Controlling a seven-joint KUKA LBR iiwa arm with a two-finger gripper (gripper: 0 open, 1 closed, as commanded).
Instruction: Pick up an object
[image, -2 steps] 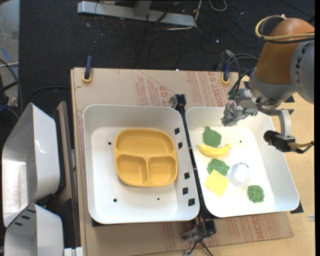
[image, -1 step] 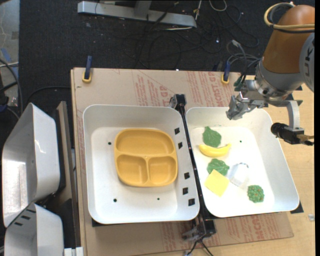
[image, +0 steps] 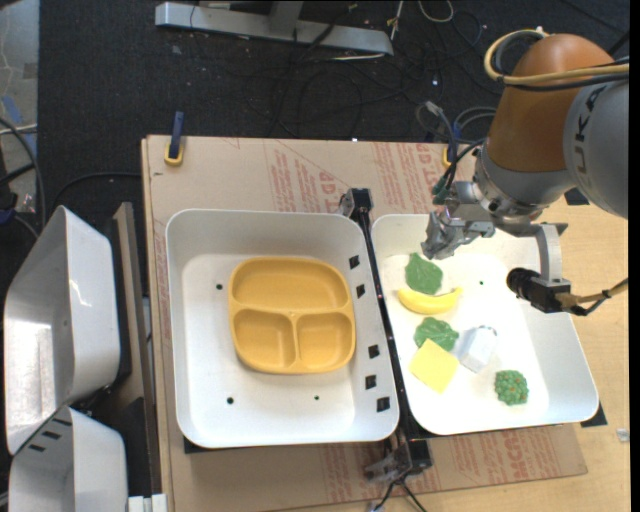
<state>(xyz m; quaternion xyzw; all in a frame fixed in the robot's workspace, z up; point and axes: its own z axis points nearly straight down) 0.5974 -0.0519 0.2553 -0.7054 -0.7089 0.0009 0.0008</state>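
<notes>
The right bin holds several small items: a green leafy piece, a yellow banana, a second green piece, a yellow block, a white-grey object and a green broccoli-like piece. My gripper hangs over the bin's far left part, just above and behind the first green piece. Nothing shows between its fingers.
The left bin holds a yellow divided tray. A black clamp strip runs between the two bins. A black camera mount sticks out over the right bin's far right part. The arm's body looms over the back right.
</notes>
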